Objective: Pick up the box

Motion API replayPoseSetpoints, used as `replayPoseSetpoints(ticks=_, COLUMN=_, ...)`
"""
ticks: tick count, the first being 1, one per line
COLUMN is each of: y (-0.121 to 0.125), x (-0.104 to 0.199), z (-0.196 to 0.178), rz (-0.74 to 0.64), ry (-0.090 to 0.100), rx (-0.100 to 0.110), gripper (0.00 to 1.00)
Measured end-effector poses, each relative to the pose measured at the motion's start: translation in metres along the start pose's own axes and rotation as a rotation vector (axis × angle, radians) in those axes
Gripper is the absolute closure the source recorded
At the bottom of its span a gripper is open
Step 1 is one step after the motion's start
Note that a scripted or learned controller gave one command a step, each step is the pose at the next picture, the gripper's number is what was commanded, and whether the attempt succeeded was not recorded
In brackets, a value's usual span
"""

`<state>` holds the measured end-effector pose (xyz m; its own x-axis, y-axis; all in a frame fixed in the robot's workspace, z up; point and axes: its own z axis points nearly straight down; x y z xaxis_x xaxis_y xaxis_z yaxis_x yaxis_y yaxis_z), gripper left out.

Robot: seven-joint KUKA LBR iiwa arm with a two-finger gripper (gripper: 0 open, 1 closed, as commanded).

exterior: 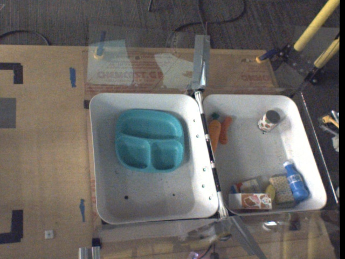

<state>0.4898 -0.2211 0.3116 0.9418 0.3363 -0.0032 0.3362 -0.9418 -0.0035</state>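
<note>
Bench: a tan surface bore two shallow white bins side by side in the middle of the frame.
Left bin: its white wall enclosed a teal divided plate, which lay flat in the upper half, its three compartments facing up.
Right bin: its white floor carried a scatter of small things, most of them crowded along the lower edge.
Box: a small white box with a reddish picture on its face lay on its side in the lower left corner of the right bin, against the lower wall.
Neighbours of the box: a small packet sat just above it; a tan sponge lay just to its right; a blue bottle rested tilted beside the sponge, near the bin's right wall.
Carrot: an orange toy carrot lay at the upper left of the right bin, well apart from the box.
Can: a small can stood upright near the upper right.
Claw: I could not tell whether it was spread or pressed together, nor what it touched.
</note>
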Motion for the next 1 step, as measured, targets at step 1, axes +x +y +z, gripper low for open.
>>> replayPoseSetpoints(ticks=1, y=0.0, x=0.0006, z=-0.0095, rz=-0.002, ry=-0.001, rx=0.0, gripper=1.0)
